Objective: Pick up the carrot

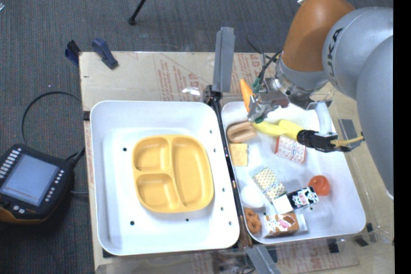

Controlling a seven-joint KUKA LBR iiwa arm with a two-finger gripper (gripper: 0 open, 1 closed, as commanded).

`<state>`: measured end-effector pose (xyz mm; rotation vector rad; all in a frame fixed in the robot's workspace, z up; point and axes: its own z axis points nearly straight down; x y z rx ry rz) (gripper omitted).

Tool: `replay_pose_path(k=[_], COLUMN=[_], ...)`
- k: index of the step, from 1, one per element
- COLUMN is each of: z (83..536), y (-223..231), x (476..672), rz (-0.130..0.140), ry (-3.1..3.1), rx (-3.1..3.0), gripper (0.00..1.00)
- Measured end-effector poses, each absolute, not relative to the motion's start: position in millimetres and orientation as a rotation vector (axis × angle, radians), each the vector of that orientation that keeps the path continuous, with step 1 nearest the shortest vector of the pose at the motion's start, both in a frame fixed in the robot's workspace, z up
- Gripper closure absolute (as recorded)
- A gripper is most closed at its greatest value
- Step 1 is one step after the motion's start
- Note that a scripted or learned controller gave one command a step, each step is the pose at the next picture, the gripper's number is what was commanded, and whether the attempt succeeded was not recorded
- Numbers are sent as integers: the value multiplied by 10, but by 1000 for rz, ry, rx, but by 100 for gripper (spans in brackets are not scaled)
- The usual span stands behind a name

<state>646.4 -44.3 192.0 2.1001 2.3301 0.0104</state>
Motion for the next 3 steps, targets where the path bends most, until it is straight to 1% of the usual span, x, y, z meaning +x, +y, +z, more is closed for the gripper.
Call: replay_pose_path(k=[1,2,3], z=[2026,1990,2093], y=[-1043,-1089,-505], x=[5796,6279,6446], rz=[-3,0,2], ry=[2410,2656,2584], rx=[2016,1679,1788], gripper=[100,100,100])
